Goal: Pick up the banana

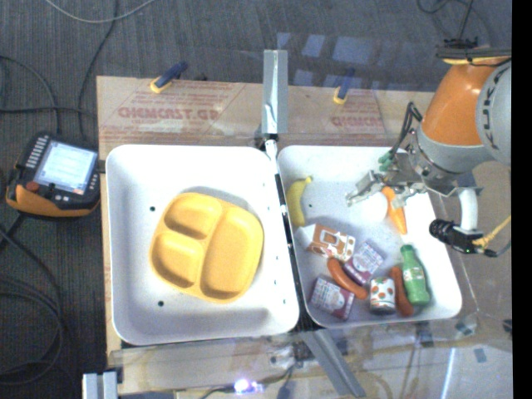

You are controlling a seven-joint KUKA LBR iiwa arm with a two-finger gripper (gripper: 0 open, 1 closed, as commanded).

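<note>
1. jaws: cannot tell whether clenched or released; the gripper [391, 183] is a dark, cluttered shape over the upper right part of the right bin [332, 158], and nothing is visibly grasped.
2. arm [465, 110]: grey with an orange band, entering from the right edge of the frame, upper right.
3. banana [297, 200]: lies in the right bin at its upper left, right against the left wall, lengthwise along that wall. well apart from the gripper.
4. carrot [397, 209]: orange, just below the gripper in the frame; contact cannot be judged.
5. other right-bin contents, lower half: an orange-and-white packet [332, 243], a purple packet [366, 260], a dark red pouch [331, 297], a red sausage [346, 278], a small can [381, 295] and a green bottle [414, 276] at lower right. these sit bunched close together.
6. left bin [125, 181]: holds a yellow divided tray [208, 245], roughly centred.
7. bench surroundings: teach pendant [56, 175] with lit screen at the left edge of the frame, beside the left bin; cables on the dark floor at upper left.
</note>
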